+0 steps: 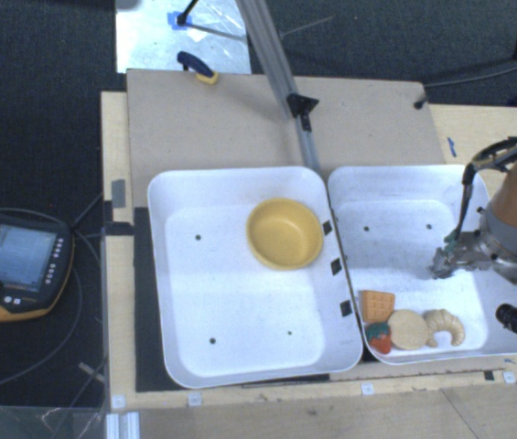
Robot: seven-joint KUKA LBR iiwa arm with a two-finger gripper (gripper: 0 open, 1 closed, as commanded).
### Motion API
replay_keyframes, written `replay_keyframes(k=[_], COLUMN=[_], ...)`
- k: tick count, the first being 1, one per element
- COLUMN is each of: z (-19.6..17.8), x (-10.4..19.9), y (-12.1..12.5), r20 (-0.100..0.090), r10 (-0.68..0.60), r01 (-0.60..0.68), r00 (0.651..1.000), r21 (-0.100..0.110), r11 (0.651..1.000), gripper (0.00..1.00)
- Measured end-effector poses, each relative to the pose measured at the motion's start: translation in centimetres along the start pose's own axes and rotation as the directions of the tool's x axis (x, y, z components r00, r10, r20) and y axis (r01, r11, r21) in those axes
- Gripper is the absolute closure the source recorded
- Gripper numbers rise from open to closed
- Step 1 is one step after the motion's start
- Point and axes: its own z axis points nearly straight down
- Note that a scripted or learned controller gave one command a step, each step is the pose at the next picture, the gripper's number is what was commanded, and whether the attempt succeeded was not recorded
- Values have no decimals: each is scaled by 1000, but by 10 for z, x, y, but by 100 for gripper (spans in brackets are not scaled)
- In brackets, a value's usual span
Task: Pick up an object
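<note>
Your pincer [445, 263] hangs low over the right bin [395, 190], near its right wall; you cannot tell how far it is open or whether it has anything. Toward the bin's front lie a waffle [378, 304], a round biscuit [408, 328], a croissant [446, 326] and a red piece [379, 338]. A yellow bowl [284, 233] sits in the left bin [185, 273].
</note>
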Motion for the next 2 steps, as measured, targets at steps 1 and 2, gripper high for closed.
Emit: replay_keyframes(k=[1,2], z=[-48,-109], x=[-6,-3], y=[-6,1], r20=[1,1], r10=[0,-1], r01=[0,1], r00=[1000,1000], r21=[-2,-4], r11=[1000,1000], gripper=[100,100])
